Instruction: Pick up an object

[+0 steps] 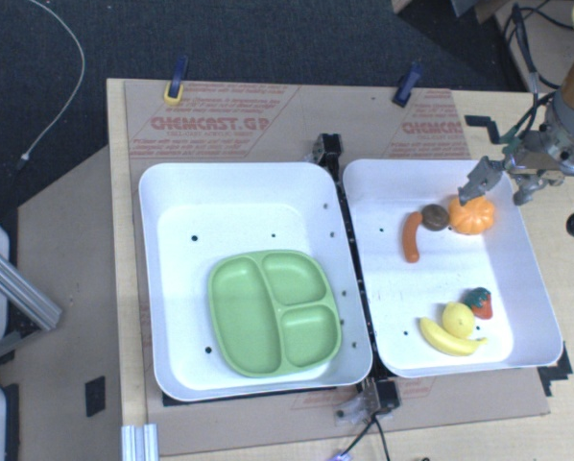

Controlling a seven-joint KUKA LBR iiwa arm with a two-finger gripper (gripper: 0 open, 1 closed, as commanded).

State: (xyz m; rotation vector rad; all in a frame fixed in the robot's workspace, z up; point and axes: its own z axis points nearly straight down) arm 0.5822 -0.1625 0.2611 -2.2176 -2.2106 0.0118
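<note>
- The gripper (503, 182) hangs at the far right of the right bin (541, 286), its two fingers spread apart with nothing between them; it looks set for a descent, I'd say.
- Just under the left finger sits an orange pumpkin-like toy (472, 215), the thing closest to the gripper and so the likeliest target. It is not held; it rests on the bin floor.
- A small brown ball (434, 217) touches the pumpkin's left side, and an orange carrot-shaped piece (412, 238) lies just beside that. Packed so tightly, they may get nudged if the fingers close wide.
- Nearer to me in the same bin, a yellow banana (447, 338), a lemon (459, 317) and a strawberry (479, 303) huddle together, well apart from the gripper.
- The left bin (162, 257) carries a green divided plate (273, 310), lying flat with bare compartments, perhaps meant to receive whatever gets lifted.
- Clamps at the far edge pin the board (268, 118), presumably so the bins don't shift.
</note>
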